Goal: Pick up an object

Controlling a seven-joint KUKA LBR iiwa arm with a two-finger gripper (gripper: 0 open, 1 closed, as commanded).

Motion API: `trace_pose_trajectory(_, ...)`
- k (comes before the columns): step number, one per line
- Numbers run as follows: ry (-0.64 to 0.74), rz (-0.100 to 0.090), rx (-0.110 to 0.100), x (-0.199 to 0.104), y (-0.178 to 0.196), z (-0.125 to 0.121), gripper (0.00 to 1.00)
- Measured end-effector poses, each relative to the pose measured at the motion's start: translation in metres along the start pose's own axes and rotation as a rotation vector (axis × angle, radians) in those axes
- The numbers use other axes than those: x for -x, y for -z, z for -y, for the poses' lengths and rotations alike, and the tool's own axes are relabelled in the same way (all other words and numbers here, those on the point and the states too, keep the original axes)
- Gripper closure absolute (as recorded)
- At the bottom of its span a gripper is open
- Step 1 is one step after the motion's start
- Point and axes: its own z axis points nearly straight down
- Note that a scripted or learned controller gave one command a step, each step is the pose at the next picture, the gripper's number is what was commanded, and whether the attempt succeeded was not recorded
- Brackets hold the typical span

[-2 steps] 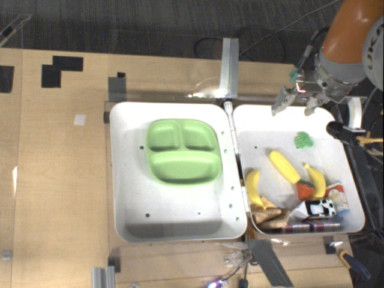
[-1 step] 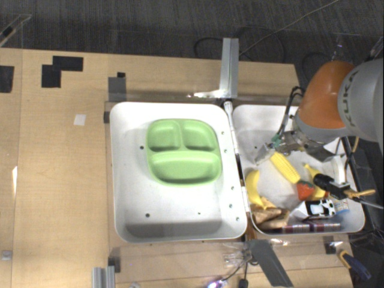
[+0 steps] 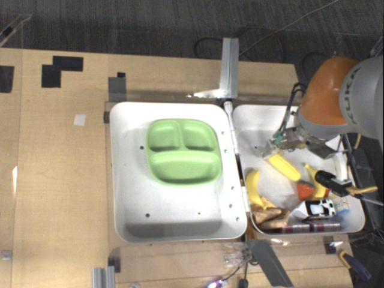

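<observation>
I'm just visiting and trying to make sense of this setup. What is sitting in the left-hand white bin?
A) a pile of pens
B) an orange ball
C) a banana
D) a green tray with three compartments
D: the green tray lies alone in the left bin, while the banana and the other small items are in the right bin.
</observation>
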Motion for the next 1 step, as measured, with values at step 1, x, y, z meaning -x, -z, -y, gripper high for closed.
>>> trace_pose_trajectory(1,-0.116,-0.001,-0.005,-0.0212,0.1089,-0.0355,1.0)
